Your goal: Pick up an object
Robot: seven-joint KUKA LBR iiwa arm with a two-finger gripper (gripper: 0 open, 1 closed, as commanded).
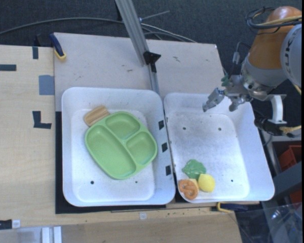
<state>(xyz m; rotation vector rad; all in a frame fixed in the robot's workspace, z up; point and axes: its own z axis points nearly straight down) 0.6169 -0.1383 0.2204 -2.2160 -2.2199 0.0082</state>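
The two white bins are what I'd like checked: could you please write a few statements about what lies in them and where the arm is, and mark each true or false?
1. The green divided plate lies in the left bin. True.
2. The tan bread-like piece sits in the right bin. False: it lies in the left bin, at the plate's upper left edge.
3. The yellow lemon-like piece, the green leafy piece and the orange piece are clustered near the right bin's front edge. True.
4. The gripper is over the left bin. False: it is at the right bin's far edge.
5. The gripper holds the yellow piece. False: that piece lies on the bin floor, far from it.
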